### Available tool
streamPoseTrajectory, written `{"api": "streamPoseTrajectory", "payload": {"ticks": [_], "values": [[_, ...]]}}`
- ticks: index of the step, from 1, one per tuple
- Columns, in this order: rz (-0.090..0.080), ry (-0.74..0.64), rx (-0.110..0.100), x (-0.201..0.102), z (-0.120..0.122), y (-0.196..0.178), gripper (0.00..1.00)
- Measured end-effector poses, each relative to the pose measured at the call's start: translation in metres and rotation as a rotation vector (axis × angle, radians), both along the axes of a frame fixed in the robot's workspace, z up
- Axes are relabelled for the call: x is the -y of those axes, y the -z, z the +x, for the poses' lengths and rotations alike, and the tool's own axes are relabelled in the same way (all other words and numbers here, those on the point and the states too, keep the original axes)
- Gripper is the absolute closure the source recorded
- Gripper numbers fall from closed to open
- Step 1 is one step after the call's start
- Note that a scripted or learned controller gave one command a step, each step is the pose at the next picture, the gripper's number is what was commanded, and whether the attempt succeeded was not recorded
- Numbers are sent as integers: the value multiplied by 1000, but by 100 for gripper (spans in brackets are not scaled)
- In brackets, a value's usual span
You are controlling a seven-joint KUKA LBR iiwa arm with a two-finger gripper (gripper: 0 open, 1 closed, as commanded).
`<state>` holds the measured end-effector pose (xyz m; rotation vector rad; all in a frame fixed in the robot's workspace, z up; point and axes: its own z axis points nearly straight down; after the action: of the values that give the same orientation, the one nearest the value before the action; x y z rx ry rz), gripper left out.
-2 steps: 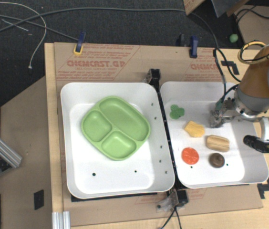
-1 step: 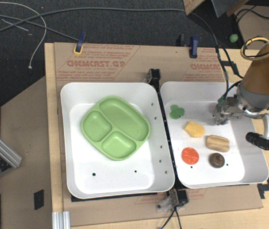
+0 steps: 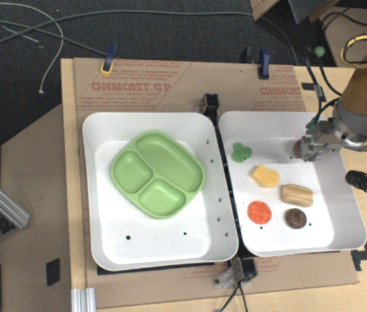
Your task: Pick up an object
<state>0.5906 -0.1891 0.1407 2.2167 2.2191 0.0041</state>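
We are hovering the gripper (image 3: pixel 308 149) over the right bin (image 3: pixel 339 174), near its far right edge, and we cannot tell how it is set. The bin is holding 5 small toy foods. A green leafy piece (image 3: pixel 241 152) is lying by the left wall, a yellow piece (image 3: pixel 265 175) near the middle, a tan loaf-shaped piece (image 3: pixel 297 195) just right of it, and a red round piece (image 3: pixel 259 212) and a brown round piece (image 3: pixel 295 218) toward the near edge. We are judging them all light, stiff and probably smooth plastic, so liable to slip. The loaf looks easiest: we are planning to pinch across its short width. The left bin (image 3: pixel 105 226) is carrying a green divided plate (image 3: pixel 159 174).
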Motion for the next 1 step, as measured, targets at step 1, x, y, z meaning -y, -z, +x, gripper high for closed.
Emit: {"api": "streamPoseTrajectory", "payload": {"ticks": [1], "values": [[-1,0,3,0,2,-65,100]]}}
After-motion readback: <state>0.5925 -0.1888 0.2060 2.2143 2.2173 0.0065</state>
